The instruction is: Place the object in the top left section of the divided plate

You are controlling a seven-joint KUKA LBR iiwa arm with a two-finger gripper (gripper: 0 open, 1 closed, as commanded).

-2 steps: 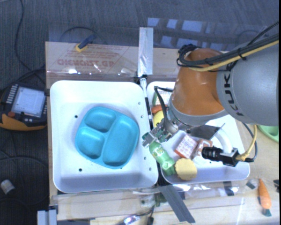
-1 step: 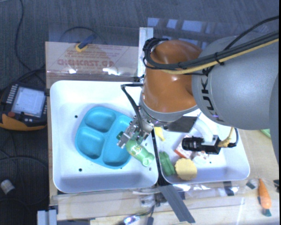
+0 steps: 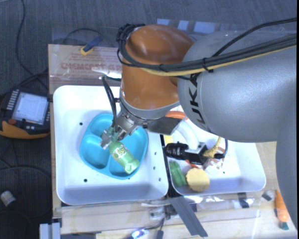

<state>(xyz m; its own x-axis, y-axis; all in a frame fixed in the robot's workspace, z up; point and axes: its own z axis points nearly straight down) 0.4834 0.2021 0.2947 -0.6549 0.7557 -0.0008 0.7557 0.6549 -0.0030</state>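
A blue divided plate [image 3: 92, 151] lies in the left white bin [image 3: 70, 183]. On the plate's lower right part lies a green bottle-shaped object with a pale label [image 3: 124, 157], slanting from upper left to lower right. My gripper [image 3: 110, 136] hangs over the middle of the plate, right at the upper left end of the green object. Whether it touches or grips the object is not clear. The arm's big orange and grey body covers the far edge of the plate and the bin behind it.
The right bin [image 3: 249, 180] holds a green piece [image 3: 176, 172], a yellow roundish thing [image 3: 198, 179], a white curved item [image 3: 189, 132] and an orange item [image 3: 175, 115] partly under the arm. A handheld screen device [image 3: 25, 112] lies left of the bench.
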